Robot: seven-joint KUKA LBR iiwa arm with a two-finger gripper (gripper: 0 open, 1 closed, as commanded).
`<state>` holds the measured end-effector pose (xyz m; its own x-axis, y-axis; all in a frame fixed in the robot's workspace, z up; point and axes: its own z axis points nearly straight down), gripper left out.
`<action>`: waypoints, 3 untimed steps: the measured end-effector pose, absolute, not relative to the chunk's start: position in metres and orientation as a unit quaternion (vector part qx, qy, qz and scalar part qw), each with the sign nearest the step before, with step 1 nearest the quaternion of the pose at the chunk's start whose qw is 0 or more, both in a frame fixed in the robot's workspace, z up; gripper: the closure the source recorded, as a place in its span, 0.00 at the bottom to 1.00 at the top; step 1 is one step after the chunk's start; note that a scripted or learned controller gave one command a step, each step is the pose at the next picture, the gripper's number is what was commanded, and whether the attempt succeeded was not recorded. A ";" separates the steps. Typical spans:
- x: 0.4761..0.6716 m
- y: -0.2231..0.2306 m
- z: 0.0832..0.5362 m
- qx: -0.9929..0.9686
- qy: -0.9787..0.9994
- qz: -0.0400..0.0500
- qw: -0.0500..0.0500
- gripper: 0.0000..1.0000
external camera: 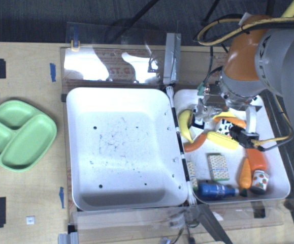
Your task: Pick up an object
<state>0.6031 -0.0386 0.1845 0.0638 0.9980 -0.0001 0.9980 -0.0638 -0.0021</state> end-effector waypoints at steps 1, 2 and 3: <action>0.603 -0.038 0.185 -0.729 -0.684 0.001 0.001 0.00; 0.610 -0.112 0.141 -0.745 -0.667 0.001 0.001 0.00; 0.588 -0.169 0.125 -0.679 -0.734 -0.001 -0.003 0.00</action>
<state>0.5880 -0.1685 0.1255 -0.0766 0.9971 -0.0024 0.9970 0.0766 0.0058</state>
